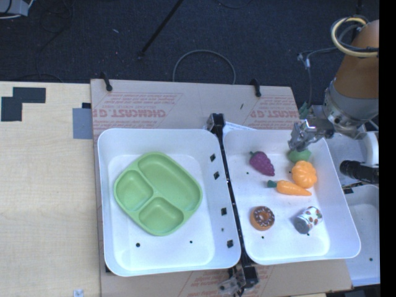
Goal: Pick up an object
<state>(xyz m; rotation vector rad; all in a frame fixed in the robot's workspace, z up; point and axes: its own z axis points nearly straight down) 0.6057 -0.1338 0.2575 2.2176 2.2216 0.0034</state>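
The gripper [301,140] is hanging over the far right part of the right bin [346,240], reaching in from the right side of the camera view under the orange band of the arm [359,54]; whether it is apart or together I cannot tell, because the metal parts are blurring into one another at this slant, and nothing is showing clearly between them.

Directly under and just toward the near side of it, a small green thing [301,156] is lying, partly covered by the tool; touching or nearly touching that green piece, a little nearer the camera, an orange pepper-like toy [305,174] is sitting; these two are the nearest candidates for a pick, and I judge the green one to be the target, since the tool is standing almost straight above it.

The carrot [292,188] is lying just beside the pepper with its long axis running left to right, tip pointing right; the purple grapes [262,163] are lying to the left of the tool, well apart from it; the doughnut [262,218] and a small can [307,219] are resting at the near side of the bin.

The left bin [117,252] is holding a green divided plate [158,192]; it is lying far from the tool.
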